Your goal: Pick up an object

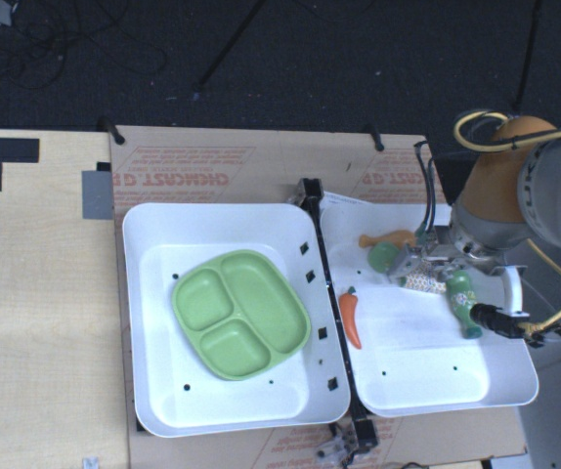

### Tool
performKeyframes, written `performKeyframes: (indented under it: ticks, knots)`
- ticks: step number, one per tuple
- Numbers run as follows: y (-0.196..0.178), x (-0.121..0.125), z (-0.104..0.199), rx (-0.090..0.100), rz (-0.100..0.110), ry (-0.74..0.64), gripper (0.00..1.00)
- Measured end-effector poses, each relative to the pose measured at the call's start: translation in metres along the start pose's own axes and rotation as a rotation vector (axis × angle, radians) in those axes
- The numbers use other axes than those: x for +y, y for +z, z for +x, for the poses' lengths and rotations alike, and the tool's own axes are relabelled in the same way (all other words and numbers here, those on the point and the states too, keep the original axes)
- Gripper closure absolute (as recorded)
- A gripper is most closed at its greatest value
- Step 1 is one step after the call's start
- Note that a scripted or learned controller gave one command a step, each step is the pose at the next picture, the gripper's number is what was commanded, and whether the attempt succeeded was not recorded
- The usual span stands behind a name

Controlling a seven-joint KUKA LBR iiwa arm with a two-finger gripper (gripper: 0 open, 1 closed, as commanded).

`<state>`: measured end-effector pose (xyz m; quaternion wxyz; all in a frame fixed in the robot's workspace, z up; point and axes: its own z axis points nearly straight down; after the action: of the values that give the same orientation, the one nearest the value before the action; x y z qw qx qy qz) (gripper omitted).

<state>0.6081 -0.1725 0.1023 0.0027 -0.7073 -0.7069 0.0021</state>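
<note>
Looking down, we logged a green divided plate in the left bin. Right bin held an orange carrot, a green bottle, plus clutter under the gripper; its state we couldn't tell.

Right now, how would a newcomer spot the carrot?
Look in the right-hand white bin, along its left wall beside the divider. The carrot lies alone there, small, orange with a green tip, apart from the cluster under the gripper.
</note>
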Motion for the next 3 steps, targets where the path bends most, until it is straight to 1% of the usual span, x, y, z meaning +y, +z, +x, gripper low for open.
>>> performKeyframes:
  ticks: [1,2,3]
  knots:
    - [-0.013,0.001,-0.001,0.000,-0.003,0.002,1.00]
    - [-0.056,0.000,-0.001,-0.001,-0.009,0.002,1.00]
    - [-0.099,0.000,-0.004,-0.002,-0.010,-0.001,1.00]
